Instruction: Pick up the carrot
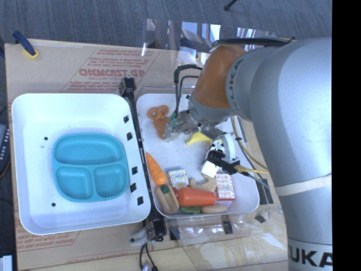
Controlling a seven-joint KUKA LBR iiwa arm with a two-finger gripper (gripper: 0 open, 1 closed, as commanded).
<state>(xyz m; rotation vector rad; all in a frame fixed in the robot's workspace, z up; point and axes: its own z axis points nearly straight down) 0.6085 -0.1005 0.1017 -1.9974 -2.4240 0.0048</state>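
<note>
Camera view: gripper (179, 123), finger state hard to tell, hovers by the bin's far end; the orange tapered carrot (156, 169) lies nearer, along the left wall.

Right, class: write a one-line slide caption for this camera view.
End effector hovers in the right bin, carrot lying by its left wall.

A robotics lab: KUKA arm (282, 95), 2 white bins (34, 151), cardboard-covered bench (84, 66).
</note>
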